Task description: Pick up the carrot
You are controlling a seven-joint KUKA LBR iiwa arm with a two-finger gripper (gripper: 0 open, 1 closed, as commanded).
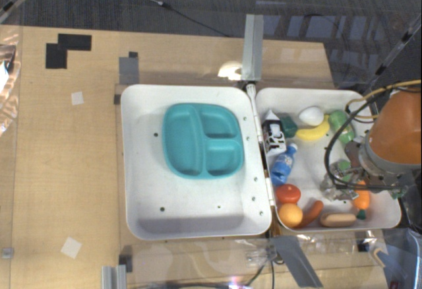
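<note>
The carrot [361,200] appears as a small orange piece with a green tip, near the front right of the right bin [389,218]. Most of it is hidden under the arm's wrist. The gripper [341,187] hangs low in this bin beneath the orange band [397,128], wrapped in black cables, with its tip just left of the carrot. A red-orange elongated item [313,210] lies a little further left.
The right bin also holds a tomato [287,192], an orange [291,215], a tan sausage-shaped item [337,220], a blue bottle [282,165], a banana [312,133], a white egg shape [310,115] and green items [339,121]. A teal divided plate [202,140] lies in the left bin [142,202].
</note>
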